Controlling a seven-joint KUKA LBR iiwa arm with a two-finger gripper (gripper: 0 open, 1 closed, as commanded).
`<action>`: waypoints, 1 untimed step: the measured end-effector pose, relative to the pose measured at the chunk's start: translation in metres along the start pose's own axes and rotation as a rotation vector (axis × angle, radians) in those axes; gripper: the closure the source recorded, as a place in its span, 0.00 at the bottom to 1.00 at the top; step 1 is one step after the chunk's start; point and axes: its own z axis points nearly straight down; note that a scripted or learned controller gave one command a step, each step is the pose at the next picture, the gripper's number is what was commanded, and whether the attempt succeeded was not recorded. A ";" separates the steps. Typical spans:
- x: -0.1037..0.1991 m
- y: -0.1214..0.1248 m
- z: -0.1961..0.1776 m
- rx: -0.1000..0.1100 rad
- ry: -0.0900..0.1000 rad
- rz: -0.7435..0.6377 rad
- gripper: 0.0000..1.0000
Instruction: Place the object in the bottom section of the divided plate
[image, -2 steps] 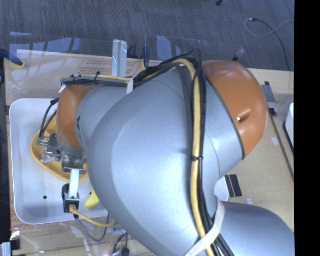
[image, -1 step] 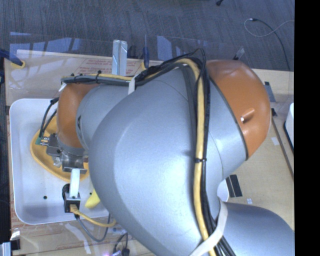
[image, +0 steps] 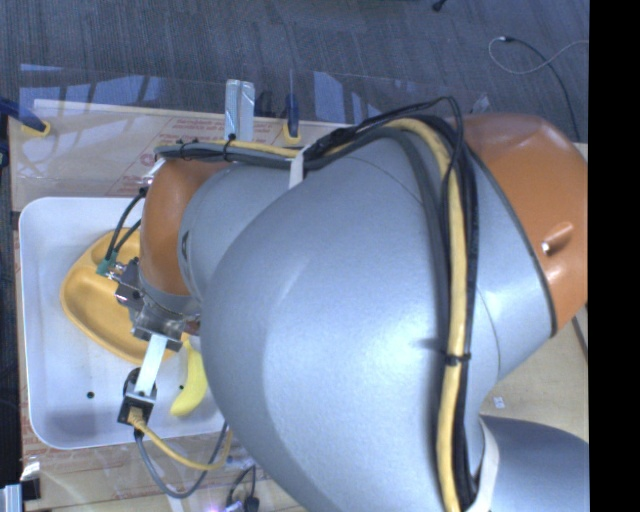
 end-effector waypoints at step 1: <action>0.009 0.070 -0.034 0.000 0.001 0.221 1.00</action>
